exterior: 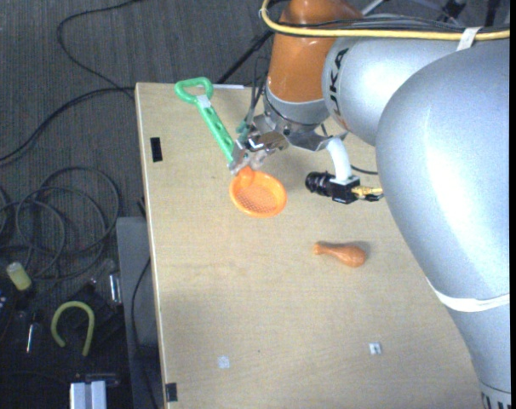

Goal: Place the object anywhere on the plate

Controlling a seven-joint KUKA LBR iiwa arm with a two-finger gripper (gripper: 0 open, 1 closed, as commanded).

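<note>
An orange strainer spoon (258, 194) with a long green handle (210, 118) lies slanted across the upper part of the wooden board (266, 313). My gripper (252, 150) comes down from the right. Its fingers are closed on the lower end of the green handle, just above the orange bowl. The wrist hides where the handle joins the bowl. A tan toy drumstick (341, 252) lies on the board to the lower right of the spoon, apart from the gripper.
A black fitting with a white cable (333, 182) hangs beside the wrist, right of the spoon. The big grey arm covers the board's right side. Cables and a yellow-green hook (71, 322) lie on the floor left of the board's edge.
</note>
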